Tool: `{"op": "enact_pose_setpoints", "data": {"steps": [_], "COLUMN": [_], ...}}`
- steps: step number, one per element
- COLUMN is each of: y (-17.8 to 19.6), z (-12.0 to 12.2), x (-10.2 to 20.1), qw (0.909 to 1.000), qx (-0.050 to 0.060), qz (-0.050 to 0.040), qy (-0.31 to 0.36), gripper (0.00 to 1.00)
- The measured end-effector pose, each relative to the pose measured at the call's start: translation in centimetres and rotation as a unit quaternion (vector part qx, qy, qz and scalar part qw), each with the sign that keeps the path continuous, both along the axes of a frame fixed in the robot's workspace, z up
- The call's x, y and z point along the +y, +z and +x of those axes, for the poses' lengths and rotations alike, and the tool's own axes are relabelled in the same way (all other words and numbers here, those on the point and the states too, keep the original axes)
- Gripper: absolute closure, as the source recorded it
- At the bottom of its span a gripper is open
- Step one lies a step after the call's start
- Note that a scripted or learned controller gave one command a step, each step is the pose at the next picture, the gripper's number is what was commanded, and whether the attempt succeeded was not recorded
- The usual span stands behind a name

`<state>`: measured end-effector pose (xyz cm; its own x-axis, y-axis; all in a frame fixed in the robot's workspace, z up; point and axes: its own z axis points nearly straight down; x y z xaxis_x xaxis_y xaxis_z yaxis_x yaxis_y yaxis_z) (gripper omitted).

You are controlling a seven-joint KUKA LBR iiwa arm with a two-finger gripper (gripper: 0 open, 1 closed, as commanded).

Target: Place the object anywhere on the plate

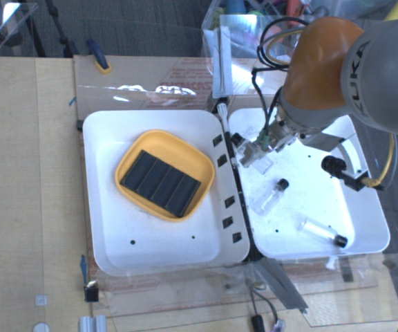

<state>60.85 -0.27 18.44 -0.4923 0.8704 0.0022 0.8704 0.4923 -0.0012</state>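
Over the right-hand white bin (365, 234) hangs the grey arm with its orange band (321, 61), reaching in from the right, and the pincer (254, 151) sits low at that bin's upper left corner, close beside the divider; whether it is open or closed I cannot tell, the view is too cluttered there. On the floor of the same bin lie two clear plastic vials with black caps: one (273, 192) just below the pincer, the other (321, 231) further toward the near right corner, well apart from the first. Across in the left-hand white bin (116, 254), the yellow square plate (133, 158) lies tilted to the bin's edges, and a dark ribbed rectangular slab (160, 182) rests on its middle.
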Motion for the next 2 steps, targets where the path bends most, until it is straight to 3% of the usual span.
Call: {"op": "enact_pose_setpoints", "data": {"steps": [1, 2], "y": [0.0, 0.0], "z": [4.7, 0.9], "x": [2.1, 6.4], "qw": [0.9964, 0.978], "qx": [-0.003, -0.001], "qz": [-0.0005, 0.0004], "qy": [0.084, 0.208], "gripper": [1.0, 1.0]}}
